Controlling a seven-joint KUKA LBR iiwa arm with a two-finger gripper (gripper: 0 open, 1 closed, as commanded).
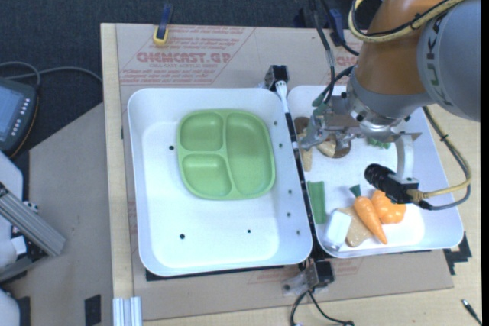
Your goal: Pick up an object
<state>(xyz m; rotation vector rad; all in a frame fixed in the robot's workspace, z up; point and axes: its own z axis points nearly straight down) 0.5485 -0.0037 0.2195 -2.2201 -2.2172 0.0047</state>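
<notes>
Gripper [327,135] low in the right bin [439,229], near its upper left corner, over brownish items [330,148]; arm's orange band [391,34] hides the grip, so whether it holds anything cannot be told. Carrot [367,216] lies in the bin's lower part, touching an orange piece [391,208], with a green strip [316,201] and white block [337,227] beside. Left bin [149,164] holds a green tray [225,153], well apart from the gripper.
</notes>
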